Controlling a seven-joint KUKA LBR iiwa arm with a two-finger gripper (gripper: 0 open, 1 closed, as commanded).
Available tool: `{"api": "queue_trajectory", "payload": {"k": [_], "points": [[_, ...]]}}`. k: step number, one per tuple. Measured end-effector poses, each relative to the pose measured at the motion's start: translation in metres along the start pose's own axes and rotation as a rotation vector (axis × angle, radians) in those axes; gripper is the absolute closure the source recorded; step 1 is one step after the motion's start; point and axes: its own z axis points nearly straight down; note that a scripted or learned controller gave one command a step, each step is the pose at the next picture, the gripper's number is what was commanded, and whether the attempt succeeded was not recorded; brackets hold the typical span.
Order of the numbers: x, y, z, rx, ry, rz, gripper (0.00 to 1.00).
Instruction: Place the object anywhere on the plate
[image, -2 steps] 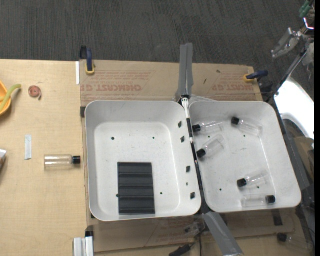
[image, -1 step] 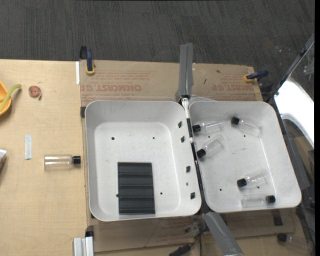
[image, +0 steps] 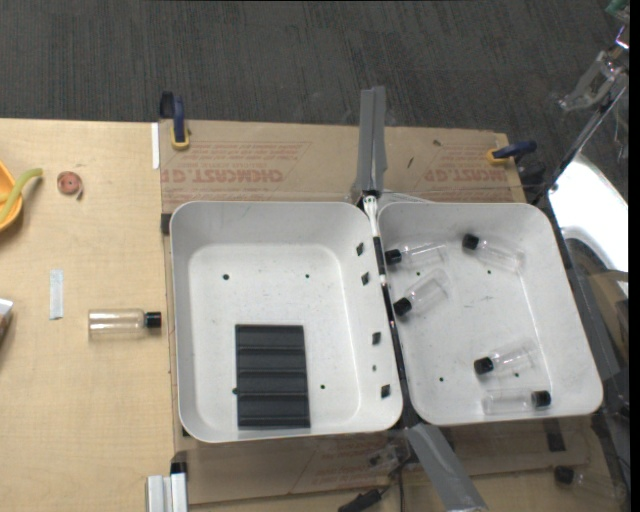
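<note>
You are looking at five clear black-capped vials lying scattered in the right bin, well apart from the black ribbed plate sitting flat in the left bin, a sixth vial is lying on the table, and you cannot tell the end effector's state.

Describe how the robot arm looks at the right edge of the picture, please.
What may be the gripper is a pale grey, angular metal part in the top right corner. Below it curves a smooth white shell. Markings are too small to read.
</note>
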Motion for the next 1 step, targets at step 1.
{"api": "queue_trajectory", "payload": {"k": [1], "points": [[-0.0798, -0.0605, -0.0003, 0.001, 0.000, 0.121, 0.00]]}}
